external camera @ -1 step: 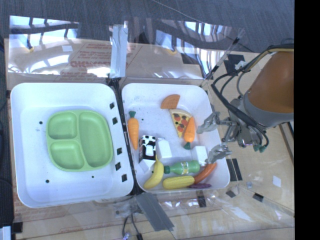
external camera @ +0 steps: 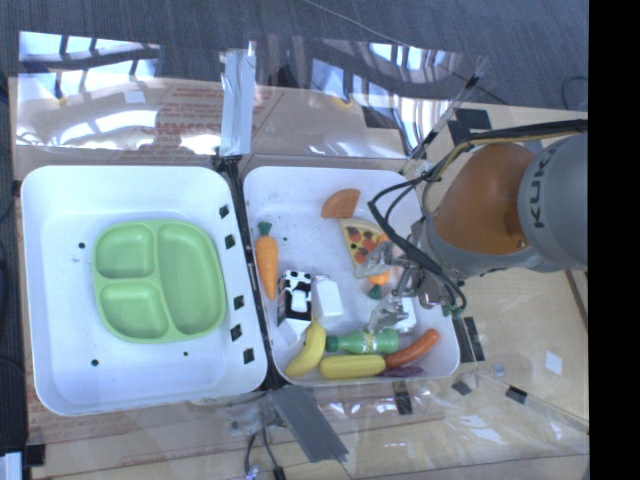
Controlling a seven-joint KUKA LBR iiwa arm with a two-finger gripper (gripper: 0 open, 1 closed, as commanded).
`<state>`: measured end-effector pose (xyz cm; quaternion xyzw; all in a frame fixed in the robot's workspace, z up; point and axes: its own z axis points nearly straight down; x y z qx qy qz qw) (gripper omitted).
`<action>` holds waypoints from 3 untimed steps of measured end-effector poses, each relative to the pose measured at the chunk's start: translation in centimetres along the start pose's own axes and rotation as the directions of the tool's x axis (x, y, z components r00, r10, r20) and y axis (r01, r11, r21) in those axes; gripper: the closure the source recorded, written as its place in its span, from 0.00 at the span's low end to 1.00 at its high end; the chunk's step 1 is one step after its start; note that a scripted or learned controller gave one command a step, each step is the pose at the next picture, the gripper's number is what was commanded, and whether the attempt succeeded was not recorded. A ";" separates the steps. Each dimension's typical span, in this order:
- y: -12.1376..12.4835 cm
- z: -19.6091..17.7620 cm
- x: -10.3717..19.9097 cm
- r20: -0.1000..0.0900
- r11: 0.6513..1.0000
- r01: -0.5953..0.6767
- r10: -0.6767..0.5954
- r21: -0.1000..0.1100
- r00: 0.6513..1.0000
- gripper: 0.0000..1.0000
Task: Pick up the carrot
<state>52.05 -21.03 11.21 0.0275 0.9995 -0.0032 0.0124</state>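
Two shallow white bins sit side by side on the tabletop [external camera: 520, 368]. The left bin [external camera: 60, 358] holds a green divided plate [external camera: 160, 280] with three compartments, lying near its middle.

The right bin [external camera: 300, 183] holds the toys. The carrot [external camera: 266, 262] lies along this bin's left wall, close to the divider between the bins, its green top pointing to the far edge and its orange body running toward the near edge. Just beside it, toward the bin's middle, stands a black-and-white carton [external camera: 294, 296] with a white block [external camera: 327, 296] touching its right side. Near the far wall lies an orange half-round slice [external camera: 341, 203], and below that a pizza slice [external camera: 362, 240].

Along the near wall are a banana [external camera: 307, 351], a yellow oblong piece [external camera: 351, 366], a green bottle [external camera: 362, 343] lying on its side, and an orange-red pepper or sausage shape [external camera: 413, 348] near the right near corner.

The grey arm with its orange band [external camera: 485, 203] reaches in over the bin's right wall. The end effector [external camera: 392, 293] hangs over the right half of the bin, between the pizza slice and the green bottle, well apart from the carrot. I cannot tell how it is set, as cables and metal parts blur together there. Something small and orange shows by it, too unclear to name.
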 end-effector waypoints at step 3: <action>6.2 -3.7 -1.6 -0.027 0.838 -0.545 0.545 0.009 0.838 1.00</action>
